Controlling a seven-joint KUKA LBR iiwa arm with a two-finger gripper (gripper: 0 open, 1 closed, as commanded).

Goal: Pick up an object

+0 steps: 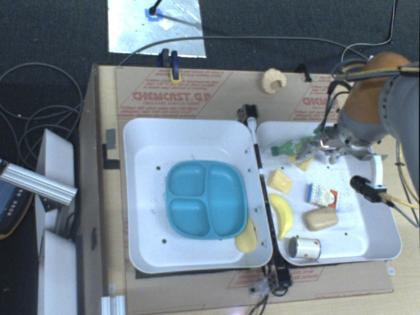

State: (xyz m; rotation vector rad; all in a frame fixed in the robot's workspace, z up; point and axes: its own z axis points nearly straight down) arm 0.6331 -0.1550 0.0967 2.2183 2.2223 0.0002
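Note:
My gripper [319, 146] is low over the far part of the right bin [384, 238], with the grey arm and its orange band [375, 100] behind it at the right. Its tip is right beside a green object [287, 148] and a small yellow piece [304, 165]. Nearer the front lie a yellow wedge [281, 181], a banana [283, 215], a small red, white and blue carton [322, 195], a tan lump [320, 219] and a metal can [304, 247]. I see nothing lifted off the bin floor.
The left bin [147, 176] holds a blue divided plate [205, 199] and a yellow fruit [246, 241] at its front right corner. A cream object [274, 80] lies on the cardboard behind the bins. Cables run along the right side.

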